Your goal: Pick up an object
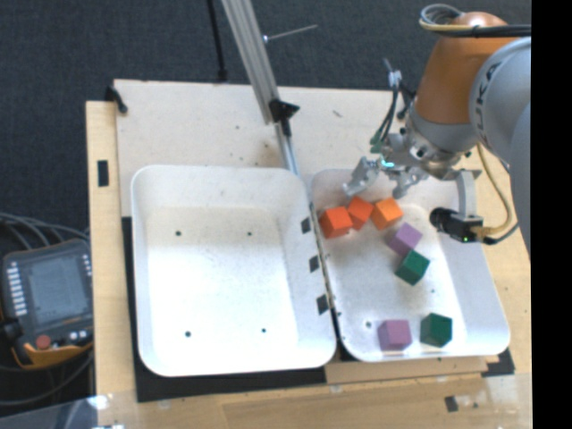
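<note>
near: purple cube (394, 334) and green cube (436, 329) are left loose by the right bin (487, 315) front wall | middle: three orange cubes (360, 214) are lined, touching | far: end effector (384, 179) is spread wide, nothing held, hanging just behind the orange row, probably for a descent

A grey KUKA arm with an orange band reaches in from the right, its gripper (382, 179) poised with fingers spread over the far end of the right bin (474, 280), nothing between them. Just below it three orange cubes (360, 214) sit touching in a row. Nearer the camera lie a purple cube (404, 238) against a green cube (413, 266), then another purple cube (394, 333) beside a second green one (436, 329). The left bin (223, 271) adjoins it
</note>
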`<state>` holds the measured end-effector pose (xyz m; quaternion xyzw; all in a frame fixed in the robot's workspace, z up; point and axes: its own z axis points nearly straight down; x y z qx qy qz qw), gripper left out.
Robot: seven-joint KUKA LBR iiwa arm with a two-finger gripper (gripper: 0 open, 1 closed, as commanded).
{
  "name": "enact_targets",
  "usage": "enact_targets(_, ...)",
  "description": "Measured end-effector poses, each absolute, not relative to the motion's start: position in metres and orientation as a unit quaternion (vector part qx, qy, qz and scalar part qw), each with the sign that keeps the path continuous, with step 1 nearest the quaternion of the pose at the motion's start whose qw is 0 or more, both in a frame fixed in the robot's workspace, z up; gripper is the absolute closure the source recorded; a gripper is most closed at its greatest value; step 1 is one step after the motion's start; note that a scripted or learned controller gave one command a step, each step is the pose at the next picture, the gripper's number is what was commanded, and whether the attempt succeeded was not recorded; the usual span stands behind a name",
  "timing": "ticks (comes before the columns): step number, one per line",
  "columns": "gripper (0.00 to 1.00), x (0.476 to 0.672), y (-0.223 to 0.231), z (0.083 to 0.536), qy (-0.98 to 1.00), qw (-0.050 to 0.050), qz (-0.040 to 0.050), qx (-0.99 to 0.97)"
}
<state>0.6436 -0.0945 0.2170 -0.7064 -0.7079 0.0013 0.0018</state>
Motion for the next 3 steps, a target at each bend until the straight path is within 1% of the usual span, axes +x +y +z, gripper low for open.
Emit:
enact_targets(1, 0.00, 0.644, -0.094, 0.220, -0.708, 0.000, -0.0003, -0.706)
enact_targets(2, 0.00, 0.637, -0.091, 0.161, -0.707, 0.001, 0.0023, -0.707)
enact_targets(3, 0.00, 0.643, -0.086, 0.105, -0.708, -0.001, 0.0007, -0.707)
